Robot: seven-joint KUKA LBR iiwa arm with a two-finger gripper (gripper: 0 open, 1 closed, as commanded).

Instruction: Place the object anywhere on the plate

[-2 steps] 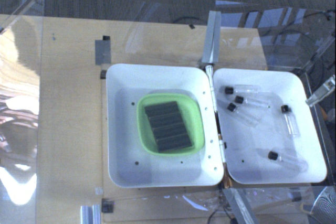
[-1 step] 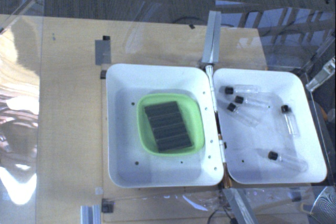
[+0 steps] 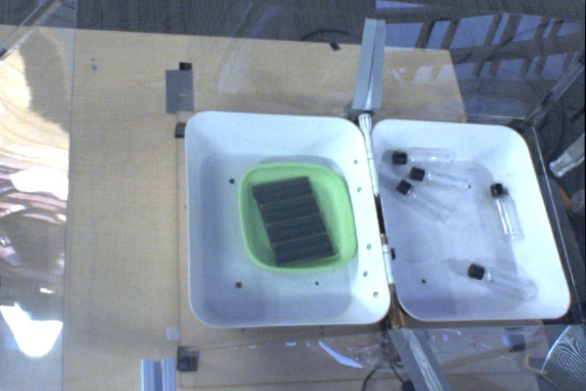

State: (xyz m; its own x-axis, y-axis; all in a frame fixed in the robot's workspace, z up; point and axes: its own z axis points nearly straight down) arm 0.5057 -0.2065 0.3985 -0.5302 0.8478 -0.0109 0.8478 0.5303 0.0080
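Single fixed overhead camera, slanted down over both bins (image 3: 194, 224).

green plate (image 3: 341, 229), dark ridged block (image 3: 293, 222) (striped), white bins (image 3: 197, 224)

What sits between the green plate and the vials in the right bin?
In the camera view, the two bins' adjoining white walls lie between the green plate and the vials, plus bare bin floor.

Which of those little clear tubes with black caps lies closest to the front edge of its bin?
The vial near the right bin's front right corner. It lies alone, black cap pointing left, while the other four sit further back, three of them clustered by the back left.
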